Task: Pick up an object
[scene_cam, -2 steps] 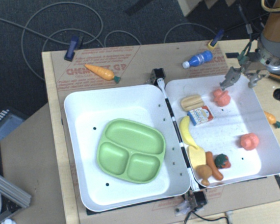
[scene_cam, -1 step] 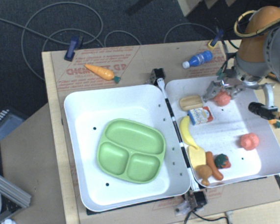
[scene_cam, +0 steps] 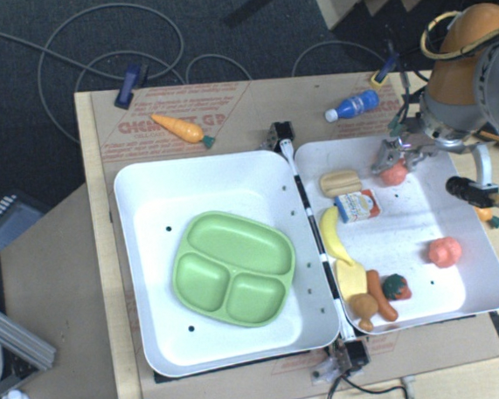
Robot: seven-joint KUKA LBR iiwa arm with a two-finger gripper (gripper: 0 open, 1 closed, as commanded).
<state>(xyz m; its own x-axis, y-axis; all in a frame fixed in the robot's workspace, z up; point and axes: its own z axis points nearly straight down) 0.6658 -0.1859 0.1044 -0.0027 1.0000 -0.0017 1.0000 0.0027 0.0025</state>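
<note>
Right now the grey two-finger gripper (scene_cam: 401, 155) sits at about one o'clock in the right-hand shallow white bin (scene_cam: 494, 276), its metal tips down on a small pinkish-red round object (scene_cam: 394, 174) that lies near the bin's far wall. The fingers seem to straddle the top of that piece, but the slanted view does not show whether they have closed on it or merely stand over it, so I cannot tell if anything is held. My reading is that this pink piece is the one chosen for the pick, since the tool is lined up directly above it.

Just beside it, toward nine o'clock, lies a tan bread-like block (scene_cam: 340, 182), and below that a small white-and-red carton (scene_cam: 356, 206). A yellow plastic banana (scene_cam: 332, 235) runs along the bin's left wall, with an orange toy carrot (scene_cam: 380, 297) and a dark green and red lump (scene_cam: 396, 287) at about seven o'clock. A pink rounded toy (scene_cam: 444, 252) rests alone at four o'clock, well apart from the others.

The left white bin (scene_cam: 136, 205) bears a light green three-compartment plastic tray (scene_cam: 232, 269). Outside the bins, on the brown board (scene_cam: 122, 338), a second orange carrot (scene_cam: 181, 128) and a blue-and-white bottle (scene_cam: 353, 106) lie at the far edge.

If the grip is shallow, the round piece could roll free on lifting.
</note>
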